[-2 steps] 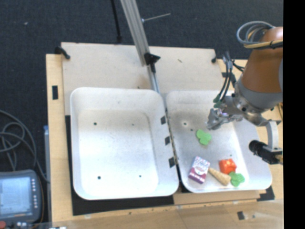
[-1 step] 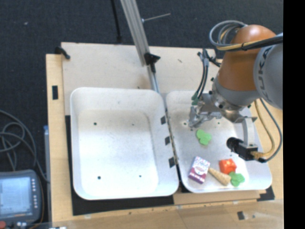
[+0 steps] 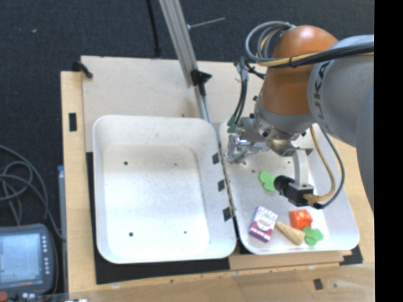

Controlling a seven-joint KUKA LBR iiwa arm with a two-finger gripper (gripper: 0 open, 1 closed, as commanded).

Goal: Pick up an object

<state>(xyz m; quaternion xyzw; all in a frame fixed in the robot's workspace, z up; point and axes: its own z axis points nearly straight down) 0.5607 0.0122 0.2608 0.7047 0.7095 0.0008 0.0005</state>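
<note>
Your gripper [image 3: 238, 148] hovers at the right bin's [image 3: 343, 216] upper-left; finger state: cannot tell. Nearest, the green piece [image 3: 268, 180] lies toward the lower-right.

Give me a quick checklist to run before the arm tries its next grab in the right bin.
1. Objects to pick lie in the right bin: ok, purple box, red block, cone, green pieces.
2. Gripper above that bin: ok, near its left wall.
3. Gripper over an object: not ok, the objects lie nearer the front.
4. Finger opening: cannot tell.
5. Object held: cannot tell.
</note>
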